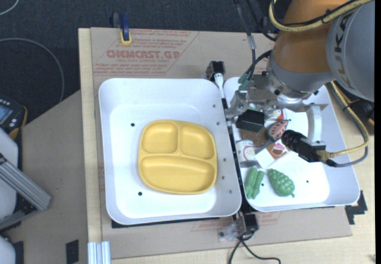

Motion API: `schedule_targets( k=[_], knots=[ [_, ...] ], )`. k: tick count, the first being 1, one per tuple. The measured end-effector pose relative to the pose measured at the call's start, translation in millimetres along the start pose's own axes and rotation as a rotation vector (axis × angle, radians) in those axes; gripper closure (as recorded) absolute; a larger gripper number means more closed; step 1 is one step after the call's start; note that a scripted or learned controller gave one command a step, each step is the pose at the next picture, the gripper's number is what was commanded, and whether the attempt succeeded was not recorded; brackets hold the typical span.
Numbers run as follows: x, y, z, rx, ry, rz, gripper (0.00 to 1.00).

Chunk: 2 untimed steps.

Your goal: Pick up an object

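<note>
My arm [315, 25] hangs over the right bin [339, 188]; the left bin [113, 108] bears a yellow plate [177, 157]. My gripper [262, 115] sits low; its grip I cannot tell. I should centre on the grapes [281, 182] beside the pod [254, 181].

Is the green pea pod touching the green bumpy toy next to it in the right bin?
Apart. The camera view shows a strip of white bin floor between the pea pod and the bumpy green toy.
</note>
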<state>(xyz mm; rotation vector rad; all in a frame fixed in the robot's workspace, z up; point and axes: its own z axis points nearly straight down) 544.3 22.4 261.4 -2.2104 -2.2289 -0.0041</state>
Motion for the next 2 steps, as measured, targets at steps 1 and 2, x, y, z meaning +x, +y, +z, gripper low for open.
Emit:
schedule_targets(
  k=[1, 2],
  knots=[
    [-19.5, -65.8, -30.6, 0.003, -0.002, 0.011, 1.00],
    [-3.5, -64.4, -68.3, -0.006, -0.003, 0.006, 1.00]
  ],
)
